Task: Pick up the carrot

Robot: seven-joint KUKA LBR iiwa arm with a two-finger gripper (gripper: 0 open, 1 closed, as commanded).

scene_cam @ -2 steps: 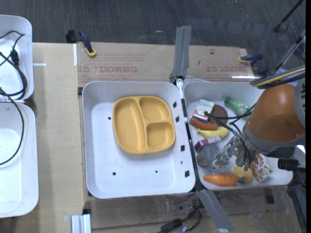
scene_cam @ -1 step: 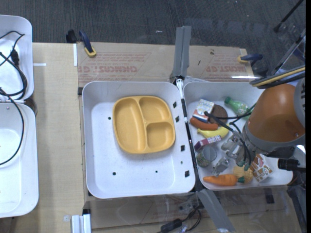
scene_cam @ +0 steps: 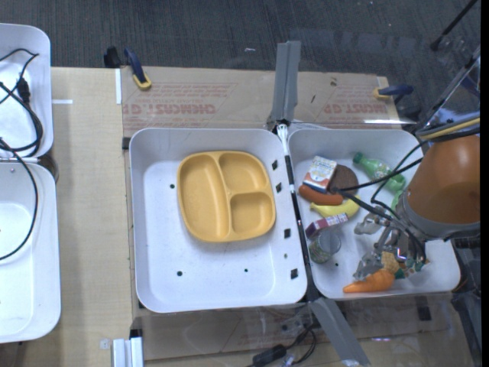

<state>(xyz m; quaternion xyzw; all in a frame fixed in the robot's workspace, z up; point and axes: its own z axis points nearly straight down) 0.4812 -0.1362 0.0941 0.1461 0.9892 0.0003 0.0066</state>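
The orange carrot [scene_cam: 371, 283] lies near the front edge of the right bin [scene_cam: 442, 280], its tip pointing left. My gripper [scene_cam: 385, 252] hangs just above and slightly behind it, reaching in from the right under the orange wrist band. Part of the carrot's right end is hidden by the gripper's metal parts.
Behind the carrot in the right bin are a clear cup [scene_cam: 327, 245], a banana [scene_cam: 337, 209], a red sausage [scene_cam: 320, 197], a small carton [scene_cam: 321, 173] and a green bottle [scene_cam: 379, 168]. A yellow divided plate [scene_cam: 227, 196] sits in the left bin [scene_cam: 153, 281].
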